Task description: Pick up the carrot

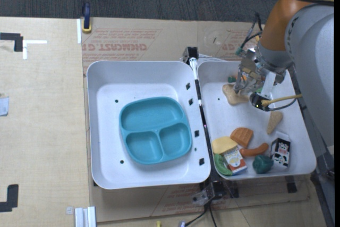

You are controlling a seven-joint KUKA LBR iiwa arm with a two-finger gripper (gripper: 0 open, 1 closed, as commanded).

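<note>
Carrot: the small orange, tapered toy carrot [255, 150] lies on its side in the lower part of the right white bin [212, 109], lower right of the frame, long axis running roughly left-right and tilted up a little at the right end.
Neighbours: it is crowded. A ridged orange-brown waffle-like piece [242, 136] sits just above its left end, a yellow wedge of toy cheese [224, 144] and a small printed carton [234, 160] are at its left, and a dark green lumpy toy [262, 164] is just below its right end. A black-and-white carton [280, 152] stands to its right.
Handling: I judge it light, rigid and smooth, probably plastic, so it may roll or squirt out if pinched off-centre. I would take it across the narrow width near the middle, approaching from above, where there is a little space between the waffle piece and the green toy.
End effector: my end effector [248, 84] is in the upper part of the same bin, well apart from the carrot, low over a tan, bread-shaped flat piece [234, 94]. I cannot tell how it is set, nor whether it touches that piece.
Left bin: it holds a teal three-compartment plate [155, 129] on the worktop's left side of the pair.
</note>
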